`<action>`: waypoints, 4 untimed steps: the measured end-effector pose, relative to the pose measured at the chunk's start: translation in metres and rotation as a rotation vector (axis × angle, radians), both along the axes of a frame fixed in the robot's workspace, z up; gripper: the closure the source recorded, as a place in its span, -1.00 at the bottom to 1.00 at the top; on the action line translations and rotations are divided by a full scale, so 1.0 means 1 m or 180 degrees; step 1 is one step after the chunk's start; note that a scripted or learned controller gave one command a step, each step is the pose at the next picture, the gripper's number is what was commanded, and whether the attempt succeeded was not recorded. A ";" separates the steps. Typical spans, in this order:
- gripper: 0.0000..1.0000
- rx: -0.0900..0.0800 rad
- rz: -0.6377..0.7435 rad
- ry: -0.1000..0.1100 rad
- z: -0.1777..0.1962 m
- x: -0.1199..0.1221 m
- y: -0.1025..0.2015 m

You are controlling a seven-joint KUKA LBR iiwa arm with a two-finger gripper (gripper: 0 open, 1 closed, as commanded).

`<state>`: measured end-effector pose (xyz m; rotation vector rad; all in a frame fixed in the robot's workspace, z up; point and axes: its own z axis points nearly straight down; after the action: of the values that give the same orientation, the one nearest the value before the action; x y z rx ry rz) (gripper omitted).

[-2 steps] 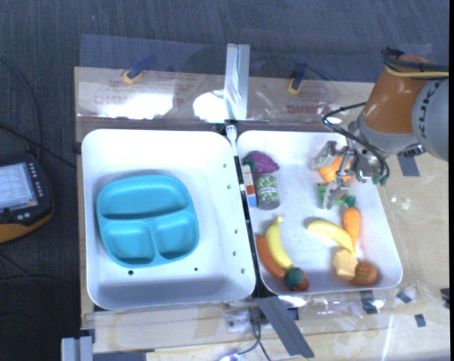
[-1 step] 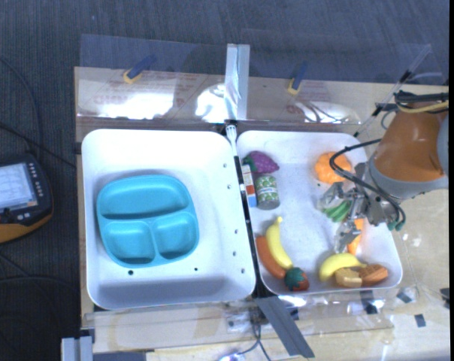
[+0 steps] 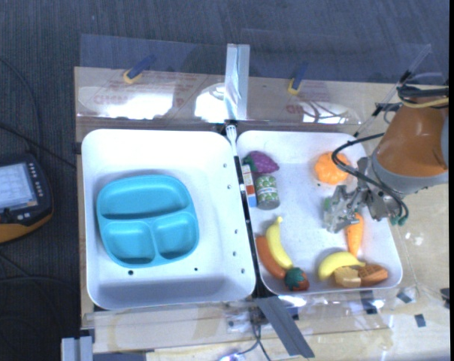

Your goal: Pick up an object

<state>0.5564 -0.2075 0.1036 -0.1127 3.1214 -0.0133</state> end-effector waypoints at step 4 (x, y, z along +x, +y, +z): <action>1.00 0.0024 -0.0659 0.0015 -0.012 0.058 -0.015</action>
<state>0.6140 -0.2226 0.0915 0.2109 3.1218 -0.0040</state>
